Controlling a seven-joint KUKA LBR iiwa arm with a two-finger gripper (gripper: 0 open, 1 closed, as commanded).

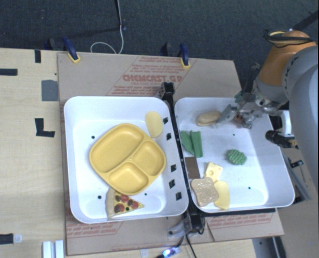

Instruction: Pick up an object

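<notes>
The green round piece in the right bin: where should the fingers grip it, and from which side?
Probably from above, closing across the middle of the green round piece. It is small, lies alone on the floor of the right bin, and has free space on every side.

The brown cardboard sheet (143,77) under the two white bins has red print on it. The big red word looks like "CHEMCAST GP", but it is faint and hard to be sure of. More small red letters run slanted across the cardboard near it. They are too small and blurry to read.
</notes>
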